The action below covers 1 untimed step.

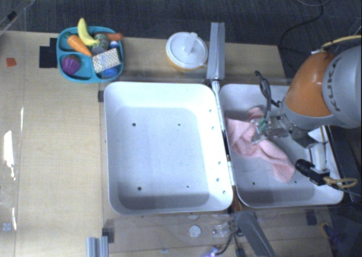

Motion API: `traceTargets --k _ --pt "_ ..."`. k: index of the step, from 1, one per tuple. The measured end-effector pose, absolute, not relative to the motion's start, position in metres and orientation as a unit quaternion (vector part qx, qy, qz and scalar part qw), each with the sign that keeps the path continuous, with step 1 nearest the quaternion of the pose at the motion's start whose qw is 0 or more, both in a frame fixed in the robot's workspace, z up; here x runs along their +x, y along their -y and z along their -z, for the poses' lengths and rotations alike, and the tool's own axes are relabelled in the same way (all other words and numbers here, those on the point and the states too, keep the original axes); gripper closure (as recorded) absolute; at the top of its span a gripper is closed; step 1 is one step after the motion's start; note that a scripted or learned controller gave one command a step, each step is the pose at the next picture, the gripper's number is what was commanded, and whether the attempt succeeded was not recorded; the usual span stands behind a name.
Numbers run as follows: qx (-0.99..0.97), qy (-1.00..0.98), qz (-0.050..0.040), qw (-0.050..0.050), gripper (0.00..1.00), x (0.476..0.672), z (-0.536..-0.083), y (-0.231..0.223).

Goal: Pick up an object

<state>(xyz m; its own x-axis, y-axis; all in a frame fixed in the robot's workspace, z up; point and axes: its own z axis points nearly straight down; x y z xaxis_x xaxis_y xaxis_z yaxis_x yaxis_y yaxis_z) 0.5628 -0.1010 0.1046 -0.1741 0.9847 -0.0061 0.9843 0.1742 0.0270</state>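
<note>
A pink cloth (261, 147) lies crumpled in the right bin (283, 196), spread from near the bin's left wall toward its middle. The gripper (261, 131) is down on the cloth's upper part, its tips pressed into the folds; from here I cannot tell how far apart they stand or whether any fabric is pinched. The grey arm (325, 89) with its orange band looms over the right bin's far right side. Left of that bin sits the left bin (164, 196), and beyond it a blue tray (63, 75) of toy food and a white lidded cup (186, 50).
</note>
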Motion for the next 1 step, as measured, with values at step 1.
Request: traceTargets --k 1 --pt "0.613 -0.790 -0.0023 0.004 1.00 0.5728 -0.1549 0.1102"
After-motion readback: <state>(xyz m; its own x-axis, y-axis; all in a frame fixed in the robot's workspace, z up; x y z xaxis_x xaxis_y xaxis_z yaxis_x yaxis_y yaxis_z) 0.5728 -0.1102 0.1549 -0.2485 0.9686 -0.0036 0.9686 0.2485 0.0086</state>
